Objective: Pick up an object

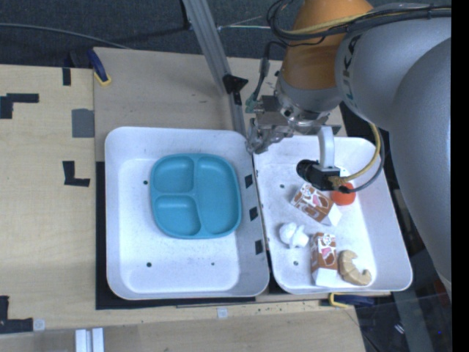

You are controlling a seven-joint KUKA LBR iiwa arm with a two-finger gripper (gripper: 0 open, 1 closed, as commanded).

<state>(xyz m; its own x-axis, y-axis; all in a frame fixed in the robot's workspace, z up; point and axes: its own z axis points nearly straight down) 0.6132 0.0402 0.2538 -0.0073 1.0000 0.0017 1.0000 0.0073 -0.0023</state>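
**Arm hanging over the right bin's far corner**

Wooden benchtop (pixel 44 196) is carrying two white bins side by side. Looking down from the camera view, the left bin (pixel 124 270) is holding a teal divided plate (pixel 196 195), while the right bin (pixel 385 255) is holding the loose pickables: two brown-and-white packets (pixel 314 202) (pixel 324 254), a small white object (pixel 293 234), a tan curved piece (pixel 355 268) and an orange ball (pixel 343 194). The gripper (pixel 265 132) is hovering near the bins' shared far edge, apart from them all, probably staging; its state cannot be told.
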